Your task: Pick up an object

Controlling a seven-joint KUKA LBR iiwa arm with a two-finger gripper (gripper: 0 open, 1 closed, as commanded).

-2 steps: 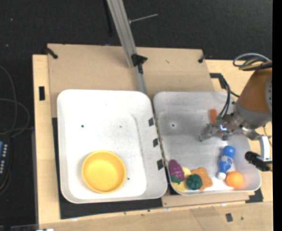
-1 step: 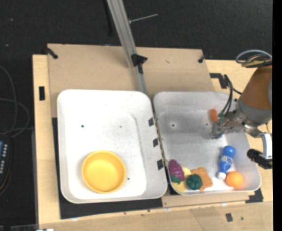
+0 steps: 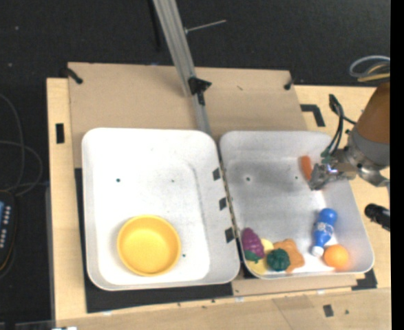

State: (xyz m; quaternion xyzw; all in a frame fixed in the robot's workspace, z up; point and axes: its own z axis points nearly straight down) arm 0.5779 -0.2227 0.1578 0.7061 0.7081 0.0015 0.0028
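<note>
The gripper (image 3: 320,176) is seen low in the right-hand shallow white plastic bin (image 3: 270,157), near its upper right wall, and a small orange carrot-like plastic piece (image 3: 304,166) lies touching or just beside its tip. Whether this piece is grasped cannot be told. Well below the gripper, along the same bin's lower wall, a blue-and-white plastic bottle (image 3: 323,229), an orange ball (image 3: 336,256), a purple grape-like toy (image 3: 251,243) and a dark green lump (image 3: 278,259) are clustered. The orange piece is judged light, stiff and smooth, so it is best pinched across its narrow middle.
</note>
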